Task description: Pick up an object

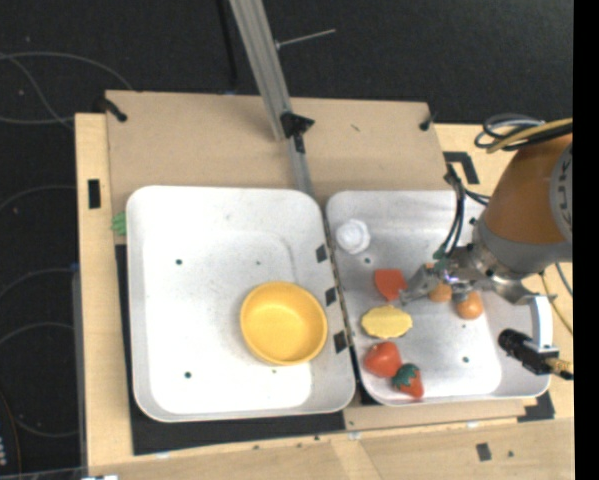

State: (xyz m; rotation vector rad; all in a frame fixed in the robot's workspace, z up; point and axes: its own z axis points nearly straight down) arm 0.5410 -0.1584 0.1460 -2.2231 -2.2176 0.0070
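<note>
So from the overhead camera you've got the arm (524,203) reaching in from the right, with the end effector (426,286) down low in the right bin (399,213). You can't really tell if it's released or clenched from here. Just left of it sits a red-orange piece (389,284), and two small orange balls (440,291) (469,307) sit beside it. Nearer you there's a yellow piece (387,322), a red tomato-ish thing (382,358) and a strawberry (408,379). A yellow bowl (283,323) is in the left bin (199,238).
</note>
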